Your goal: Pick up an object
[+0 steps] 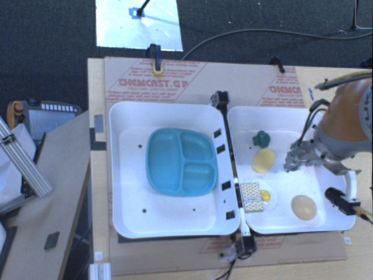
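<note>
camera view, where stuff is: two white bins side by side on the tabletop (192,74). The left bin (131,209) has a blue divided plate (180,161) in it; the right bin (280,223) has all the pickable bits.

right bin contents: a small dark green thing (261,138) near the top, a pale yellow oval (263,160) just below it, a tan egg-shaped one (303,207) lower right, and a little patterned packet (250,196) with a yellow blob (266,195) touching it, down by the divider.

hand position: the hand (295,159) sits over the middle of the right bin, coming in from the right off the grey arm with its orange band (344,112).

key relation: the yellow oval is just beside the hand, to its left in the picture and at about the same height, so I'd bet that's the target. The green thing is up-left, a bit further. The tan egg is below and slightly right, well apart.

oval's long axis: looks roughly top to bottom in the picture, tilted a little. Pretty stubby though, so not a huge deal imo.

hand state: honestly can't tell how far open it is, too small and cluttered at this angle. Nothing visibly held.

next move, my guess: shift left over the oval, then drop down.
</note>
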Robot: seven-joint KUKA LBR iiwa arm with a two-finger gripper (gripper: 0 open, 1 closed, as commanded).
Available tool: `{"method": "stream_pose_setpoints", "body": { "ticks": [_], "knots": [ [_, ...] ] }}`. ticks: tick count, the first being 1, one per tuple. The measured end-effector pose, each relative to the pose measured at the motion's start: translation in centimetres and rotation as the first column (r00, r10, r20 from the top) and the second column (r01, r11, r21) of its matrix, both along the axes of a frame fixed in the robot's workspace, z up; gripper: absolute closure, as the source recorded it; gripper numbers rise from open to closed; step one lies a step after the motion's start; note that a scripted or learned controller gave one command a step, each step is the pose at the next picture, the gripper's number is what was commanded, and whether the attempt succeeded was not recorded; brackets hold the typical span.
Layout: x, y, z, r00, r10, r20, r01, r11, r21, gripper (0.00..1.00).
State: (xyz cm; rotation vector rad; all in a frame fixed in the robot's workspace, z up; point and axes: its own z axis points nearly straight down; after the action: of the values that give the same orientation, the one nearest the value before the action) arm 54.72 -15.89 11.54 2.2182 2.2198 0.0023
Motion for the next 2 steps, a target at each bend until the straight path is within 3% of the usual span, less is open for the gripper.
{"method": "stream_pose_setpoints", "body": {
  "ticks": [2],
  "knots": [
    [-0.4,-0.9,11.1,1.000,0.003,0.003,-0.003,1.000,-0.001,1.00]
  ]
}}
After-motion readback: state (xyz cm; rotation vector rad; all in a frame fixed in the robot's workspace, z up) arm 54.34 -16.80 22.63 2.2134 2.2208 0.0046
